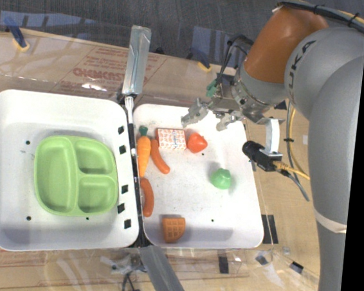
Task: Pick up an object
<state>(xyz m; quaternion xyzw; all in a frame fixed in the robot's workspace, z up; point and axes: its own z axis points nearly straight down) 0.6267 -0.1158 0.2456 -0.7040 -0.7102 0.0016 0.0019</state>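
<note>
KUKA iiwa arm, single, with two-finger gripper (209,118)

Grey arm enters from the right of the camera view, orange band above the wrist, wrist angled down and to the left. Two fingers (193,115) spread apart, tips pointing down-left, nothing between them. Black cable fitting sits behind the fingers, on the wrist's right side.

Glossy white plastic bins (246,206); smooth matt green plastic plate (75,175); brown cardboard-like bench (61,64) at 11 o'clock; shiny orange arm band (273,45).
</note>
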